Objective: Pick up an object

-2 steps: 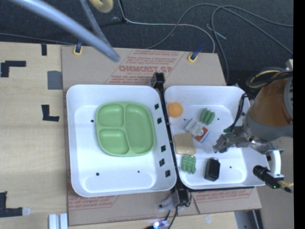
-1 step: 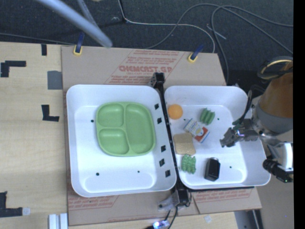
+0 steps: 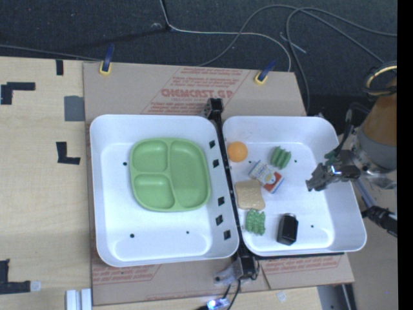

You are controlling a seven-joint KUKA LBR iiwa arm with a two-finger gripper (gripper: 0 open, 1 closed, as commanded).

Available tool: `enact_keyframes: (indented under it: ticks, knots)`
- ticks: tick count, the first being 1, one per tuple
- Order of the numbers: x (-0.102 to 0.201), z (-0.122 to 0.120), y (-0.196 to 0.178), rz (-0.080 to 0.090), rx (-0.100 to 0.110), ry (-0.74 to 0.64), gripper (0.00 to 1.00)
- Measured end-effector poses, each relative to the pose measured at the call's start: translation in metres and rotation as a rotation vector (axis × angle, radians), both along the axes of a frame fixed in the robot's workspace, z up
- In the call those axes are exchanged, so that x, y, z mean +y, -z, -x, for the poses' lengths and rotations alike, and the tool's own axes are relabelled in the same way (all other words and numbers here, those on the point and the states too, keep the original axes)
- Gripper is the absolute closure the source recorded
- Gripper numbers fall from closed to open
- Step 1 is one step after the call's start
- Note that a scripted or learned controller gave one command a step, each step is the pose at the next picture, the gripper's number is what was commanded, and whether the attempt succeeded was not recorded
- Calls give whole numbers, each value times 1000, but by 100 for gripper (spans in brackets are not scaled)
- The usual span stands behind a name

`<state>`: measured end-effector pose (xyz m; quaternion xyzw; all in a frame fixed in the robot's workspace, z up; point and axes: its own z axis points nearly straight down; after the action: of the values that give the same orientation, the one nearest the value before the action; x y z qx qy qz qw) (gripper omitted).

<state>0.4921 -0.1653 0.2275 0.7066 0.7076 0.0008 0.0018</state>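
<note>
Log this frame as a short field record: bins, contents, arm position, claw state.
left bin: shallow white bin holding a green divided plastic plate
right bin: shallow white bin holding an orange ball, a ridged green piece, a small blue, white and red box, a tan sponge-like block, a second green ridged piece, a black block
claw: over the right bin's right side, nothing visibly held; open or shut unclear
</note>
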Motion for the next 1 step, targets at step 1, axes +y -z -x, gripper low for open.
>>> enact_keyframes:
  ticks: [1]
  knots:
    - [44,-20,-1,-3,4,-4,100]
